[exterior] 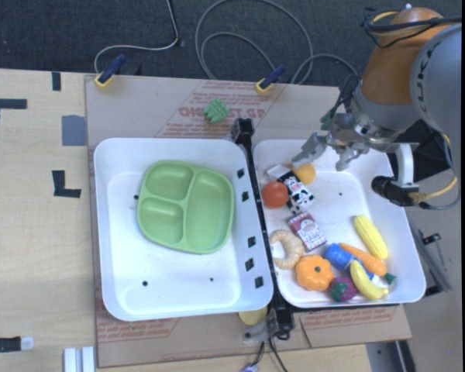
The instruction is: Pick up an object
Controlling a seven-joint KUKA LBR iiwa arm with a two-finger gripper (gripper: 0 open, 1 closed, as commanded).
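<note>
Nearest the lens, the right bin (412,279) holds toys: banana (366,280), pumpkin (313,273), carrot (363,258), corn (370,236), doughnut (287,248). My gripper (329,156) hangs above that bin's far part, fingers spread wide and holding nothing. Just below my left fingertip lies a small yellow-orange piece (304,172) (beside the cow-patterned carton (297,192) and tomato (275,194)). A green divided plate (187,207) sits in the left bin (112,231).

You've just got one fixed camera here, sitting above the tabletop (31,208) and looking down at a slant, wide enough to catch both white bins (108,208) side by side.
</note>
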